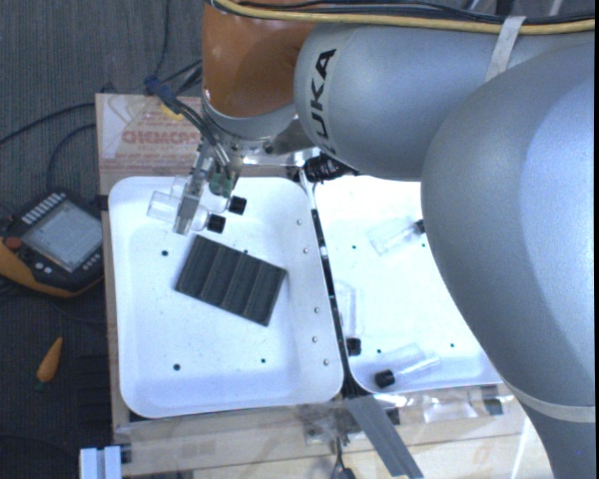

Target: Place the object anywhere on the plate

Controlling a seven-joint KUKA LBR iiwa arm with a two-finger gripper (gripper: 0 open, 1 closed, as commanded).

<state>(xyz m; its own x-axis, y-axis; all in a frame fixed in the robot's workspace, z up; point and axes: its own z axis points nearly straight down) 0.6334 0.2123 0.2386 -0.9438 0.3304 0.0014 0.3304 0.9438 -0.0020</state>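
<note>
The plate [230, 282] is a dark ribbed rectangle lying tilted in the middle of the left bin [140, 367]. My gripper [190, 213] hangs over the bin's far left corner, just above and left of the plate's far end. A clear plastic piece [164, 205] sits right against the gripper's left side; I cannot tell whether it is held. Two small black caps [238, 206] [216, 223] lie close to the gripper's right, between it and the plate.
The right bin [379, 297] holds clear vials with black caps, one at the back [394, 236] and one near the front [407, 362]. The big grey arm covers the right bin's far side. An orange handheld pendant [50, 242] lies on the floor at left.
</note>
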